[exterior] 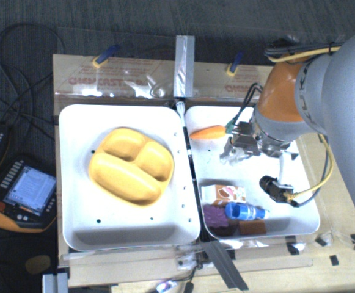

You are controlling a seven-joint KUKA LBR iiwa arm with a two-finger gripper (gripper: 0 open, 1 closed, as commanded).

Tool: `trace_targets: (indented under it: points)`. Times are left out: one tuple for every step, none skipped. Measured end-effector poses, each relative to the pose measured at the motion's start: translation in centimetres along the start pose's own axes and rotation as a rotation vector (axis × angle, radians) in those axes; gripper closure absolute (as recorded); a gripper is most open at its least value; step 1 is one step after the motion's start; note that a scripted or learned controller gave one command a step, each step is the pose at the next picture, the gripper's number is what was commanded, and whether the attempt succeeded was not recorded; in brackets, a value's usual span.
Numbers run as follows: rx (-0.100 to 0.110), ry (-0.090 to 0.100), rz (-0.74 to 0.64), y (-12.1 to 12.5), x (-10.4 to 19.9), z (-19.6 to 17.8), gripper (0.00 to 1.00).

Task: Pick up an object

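My gripper (236,154) hangs over the upper middle of the right bin (305,215), its two shiny fingers apart and pointing down, open with nothing between them. An orange carrot (206,132) lies just up and left of it, near the bin's far left corner. Along the bin's near wall sit a small white and red carton (224,194), a blue bottle (244,211), a purple lump (215,216) and a brown block (252,227). A big yellow bread-shaped object (131,163) lies in the left bin (79,224).
A black cable end with a yellow lead (275,188) hangs from the arm over the right bin, right of the carton. The divider between the bins (189,163) runs just left of the carrot. Handheld controllers (18,188) lie off the bench at far left.
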State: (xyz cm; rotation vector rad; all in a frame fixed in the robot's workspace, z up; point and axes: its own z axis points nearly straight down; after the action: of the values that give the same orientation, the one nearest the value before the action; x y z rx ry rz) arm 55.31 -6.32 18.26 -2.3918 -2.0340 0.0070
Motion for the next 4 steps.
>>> trace_targets:
  points:
    - [0.001, 0.0, 0.148, 0.7, -6.9, 2.9, 1.0]
    - [0.001, -0.001, 0.148, 0.7, -6.9, 2.9, 0.0]
    - [-0.011, 0.0, 0.14, 8.9, -3.8, 9.4, 0.0]
    - [-0.003, -0.003, -0.049, 10.7, -5.0, 3.4, 0.0]
